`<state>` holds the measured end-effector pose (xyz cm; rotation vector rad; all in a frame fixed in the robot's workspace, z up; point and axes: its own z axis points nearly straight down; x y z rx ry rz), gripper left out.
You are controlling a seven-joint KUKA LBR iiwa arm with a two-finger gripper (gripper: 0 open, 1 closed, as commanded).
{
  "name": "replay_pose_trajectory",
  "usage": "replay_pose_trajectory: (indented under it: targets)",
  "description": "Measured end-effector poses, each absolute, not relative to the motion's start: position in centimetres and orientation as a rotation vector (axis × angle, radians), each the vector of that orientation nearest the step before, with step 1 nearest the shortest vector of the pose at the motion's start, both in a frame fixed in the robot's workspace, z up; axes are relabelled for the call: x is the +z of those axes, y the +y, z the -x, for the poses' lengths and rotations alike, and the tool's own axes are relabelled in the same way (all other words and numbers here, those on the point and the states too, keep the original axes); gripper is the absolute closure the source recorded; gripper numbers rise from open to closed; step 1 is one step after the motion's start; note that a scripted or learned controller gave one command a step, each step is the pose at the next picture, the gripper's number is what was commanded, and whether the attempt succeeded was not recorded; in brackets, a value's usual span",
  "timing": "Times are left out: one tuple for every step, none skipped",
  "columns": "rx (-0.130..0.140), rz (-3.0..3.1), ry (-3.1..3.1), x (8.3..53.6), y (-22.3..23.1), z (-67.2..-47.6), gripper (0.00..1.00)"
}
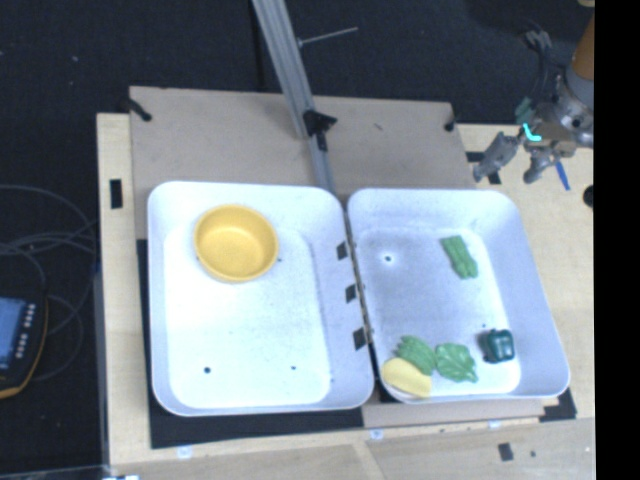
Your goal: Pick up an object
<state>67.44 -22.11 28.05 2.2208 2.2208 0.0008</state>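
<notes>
Up at two o'clock, the gripper point(523, 158) hangs over bare bench just beyond the far right corner of the right bin point(530, 268); its two dark fingers point(489, 160) stand visibly apart with nothing between them; a small cyan light glows at the wrist above.

Nothing is singled out by the task, so any piece in the right bin may serve; nearest the pincer, toward one o'clock within that bin, lies a green pod point(459, 256), long and narrow, alone on bare floor; it looks like light moulded plastic, stiff and a little slick; I judge it best taken across its narrow waist, fingers square to its length. At five o'clock sits a dark green block point(497, 345), small and compact, near the right wall, which may crowd one finger. Along the near wall at six o'clock, two leafy green toys point(437, 357) lie touching, and a yellow piece point(406, 377) presses against the left one and the rim; these are lumpy and crowded, so likely to slip or come up in pairs.

Across in the left bin point(170, 298), at eleven o'clock, stands a yellow bowl point(236, 242), upright; light and rigid by the look; its rim is the only hold.

No brand, label or legible writing can be made out on anything.
</notes>
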Motion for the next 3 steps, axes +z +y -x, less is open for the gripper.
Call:
replay_pose_trajectory:
  targets:
    - [0.001, -2.221, 2.221, 28.0, -22.1, -67.4, 0.00]
    - [-0.005, -2.224, 2.224, 21.9, -21.9, -67.9, 0.00]
    - [-0.004, -2.223, 2.223, 17.3, -22.3, -68.6, 0.00]
